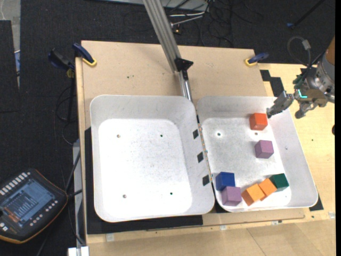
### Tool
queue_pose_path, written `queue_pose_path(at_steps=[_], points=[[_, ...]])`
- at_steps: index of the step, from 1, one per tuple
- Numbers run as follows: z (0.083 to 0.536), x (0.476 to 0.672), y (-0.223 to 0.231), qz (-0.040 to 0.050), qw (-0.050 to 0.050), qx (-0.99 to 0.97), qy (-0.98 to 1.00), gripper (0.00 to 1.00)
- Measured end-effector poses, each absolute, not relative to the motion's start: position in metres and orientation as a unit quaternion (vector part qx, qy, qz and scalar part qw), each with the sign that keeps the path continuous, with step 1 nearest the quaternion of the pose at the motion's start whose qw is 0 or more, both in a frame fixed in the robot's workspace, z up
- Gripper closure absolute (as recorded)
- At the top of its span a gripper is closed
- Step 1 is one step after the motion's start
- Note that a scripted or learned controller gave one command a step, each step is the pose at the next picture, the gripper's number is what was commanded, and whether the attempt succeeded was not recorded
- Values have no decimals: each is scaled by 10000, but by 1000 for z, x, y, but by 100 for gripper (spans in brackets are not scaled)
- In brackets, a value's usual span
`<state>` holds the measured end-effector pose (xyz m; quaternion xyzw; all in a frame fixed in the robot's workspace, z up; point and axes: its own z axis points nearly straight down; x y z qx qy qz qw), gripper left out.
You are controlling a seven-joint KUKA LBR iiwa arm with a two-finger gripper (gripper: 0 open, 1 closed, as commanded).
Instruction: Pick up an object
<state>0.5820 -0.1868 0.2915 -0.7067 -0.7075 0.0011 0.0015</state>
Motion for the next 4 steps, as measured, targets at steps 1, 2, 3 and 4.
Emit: queue_pose_path(at_steps=[1, 2, 3, 4], points=[[294, 583, -187, -2, -3, -7064, -7078, 0], [243, 589, -179, 15, 20, -7060, -7082, 0], [199, 593, -176, 13, 17, -7067, -7075, 0], [156, 594, -175, 13, 15, -7070, -7072, 0]])
